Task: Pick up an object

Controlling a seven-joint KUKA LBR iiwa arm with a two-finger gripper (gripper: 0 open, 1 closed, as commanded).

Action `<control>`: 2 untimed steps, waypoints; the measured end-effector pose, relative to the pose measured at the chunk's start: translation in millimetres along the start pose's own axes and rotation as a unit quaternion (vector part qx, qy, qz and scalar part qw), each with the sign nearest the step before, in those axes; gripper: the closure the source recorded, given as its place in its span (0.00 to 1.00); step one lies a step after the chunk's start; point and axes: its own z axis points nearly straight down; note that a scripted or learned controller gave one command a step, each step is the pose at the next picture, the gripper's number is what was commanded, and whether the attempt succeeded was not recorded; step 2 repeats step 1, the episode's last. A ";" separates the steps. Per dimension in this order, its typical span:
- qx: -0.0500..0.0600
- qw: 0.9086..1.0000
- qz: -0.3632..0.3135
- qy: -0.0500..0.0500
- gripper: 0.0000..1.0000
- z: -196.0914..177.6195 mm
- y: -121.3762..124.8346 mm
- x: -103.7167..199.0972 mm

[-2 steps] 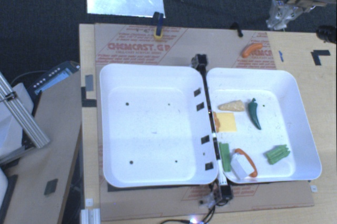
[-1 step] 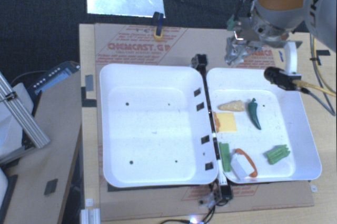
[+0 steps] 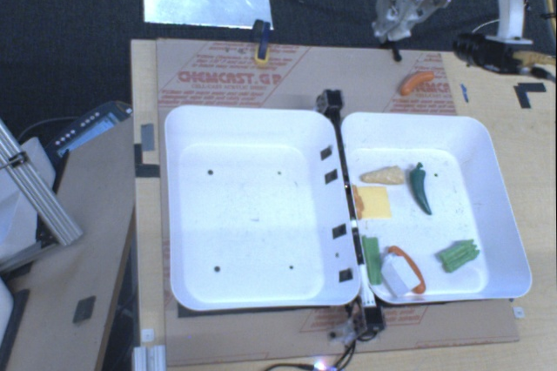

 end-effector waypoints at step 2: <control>0.010 1.000 0.008 -0.003 1.00 21.2 42.8 -65.8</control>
